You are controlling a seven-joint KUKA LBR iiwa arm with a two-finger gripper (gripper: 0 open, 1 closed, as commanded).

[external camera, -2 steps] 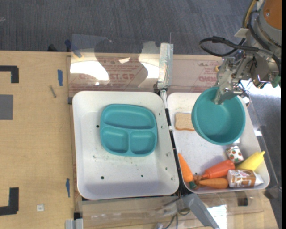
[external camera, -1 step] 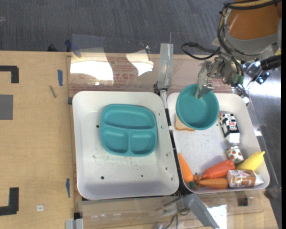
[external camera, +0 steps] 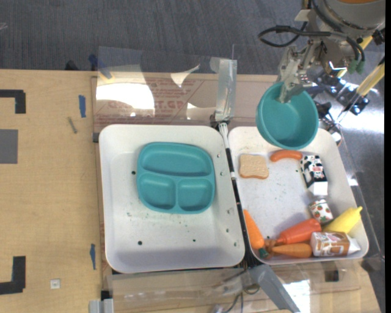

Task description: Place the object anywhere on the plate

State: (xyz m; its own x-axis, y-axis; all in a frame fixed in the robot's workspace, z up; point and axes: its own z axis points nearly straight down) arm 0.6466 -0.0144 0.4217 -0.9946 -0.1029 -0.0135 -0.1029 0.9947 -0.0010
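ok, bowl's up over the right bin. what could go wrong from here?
1. The gripper pinches the teal bowl by its rim alone and the bowl hangs tilted, so it may slip or swing in transit.
2. The divided plate lies in the left bin; a low carry could clip the bin walls in between.
3. The plate's ridges might leave the bowl rocking once released.

We see our arm [external camera: 348, 12] grey with an orange band, black cables [external camera: 287, 33] looping beside it, and a metallic silver gripper [external camera: 293, 82] below.
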